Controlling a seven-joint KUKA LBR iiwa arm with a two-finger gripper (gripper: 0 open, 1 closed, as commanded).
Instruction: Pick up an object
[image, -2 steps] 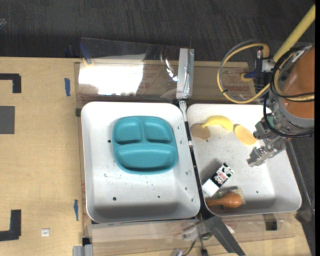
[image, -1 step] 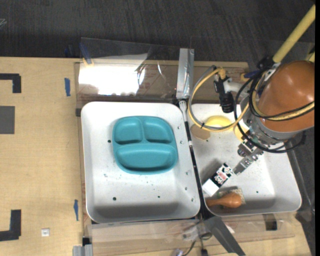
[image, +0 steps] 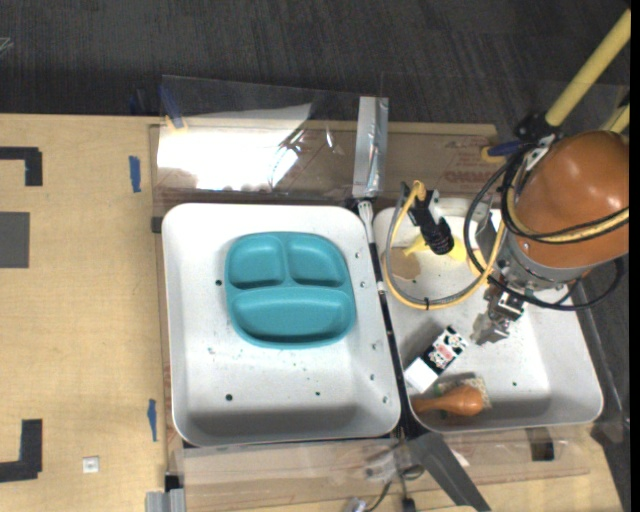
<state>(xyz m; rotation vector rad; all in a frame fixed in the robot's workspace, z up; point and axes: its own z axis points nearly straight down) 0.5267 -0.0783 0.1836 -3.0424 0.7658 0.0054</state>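
- Hanging over the right bin, the pincer pointed down at the bin's floor, below the arm's orange band. Whether it was wide or narrow could not be told.
- A small black-and-white carton lay just beside the pincer, toward the view's lower left. It sat slantwise on the floor of the same bin.
- An orange carrot-shaped toy lay just below the carton, lengthwise against the bin's near wall.
- A pale tan rounded thing, too blurred to name, sat farther up the bin near the left wall, well apart from the carton.
- The left bin stood touching the right one along their shared edge.
- A teal plate with three compartments lay flat near the middle of the left bin, apart from every wall.
- A clear plastic sheet stood behind the left bin.
- The pale wooden worktop stretched off to the left, with black tape marks and bits of blue tape.
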